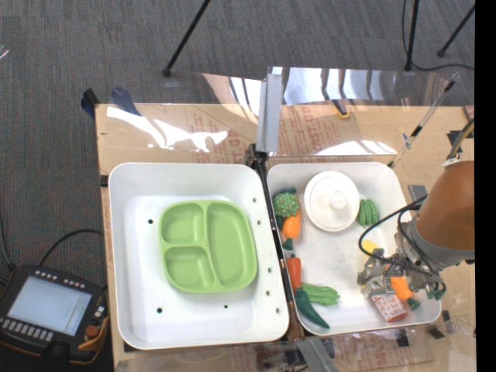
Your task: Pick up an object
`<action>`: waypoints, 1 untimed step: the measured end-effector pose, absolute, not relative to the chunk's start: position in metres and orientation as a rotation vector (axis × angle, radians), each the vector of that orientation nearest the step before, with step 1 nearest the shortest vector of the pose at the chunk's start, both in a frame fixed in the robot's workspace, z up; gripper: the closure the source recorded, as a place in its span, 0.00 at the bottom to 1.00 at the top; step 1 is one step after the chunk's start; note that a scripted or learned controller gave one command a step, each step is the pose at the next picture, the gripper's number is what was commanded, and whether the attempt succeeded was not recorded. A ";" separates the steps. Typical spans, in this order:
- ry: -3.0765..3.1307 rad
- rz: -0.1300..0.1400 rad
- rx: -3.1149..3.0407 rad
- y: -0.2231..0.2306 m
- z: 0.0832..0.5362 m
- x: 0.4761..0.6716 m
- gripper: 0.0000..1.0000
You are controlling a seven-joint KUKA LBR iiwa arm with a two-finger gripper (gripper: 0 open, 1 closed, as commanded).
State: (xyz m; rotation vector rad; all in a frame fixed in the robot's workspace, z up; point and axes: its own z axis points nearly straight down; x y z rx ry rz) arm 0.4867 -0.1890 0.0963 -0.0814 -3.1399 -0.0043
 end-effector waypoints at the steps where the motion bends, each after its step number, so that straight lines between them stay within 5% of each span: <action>1: -3.136 -0.004 -0.210 -0.165 0.087 0.550 1.00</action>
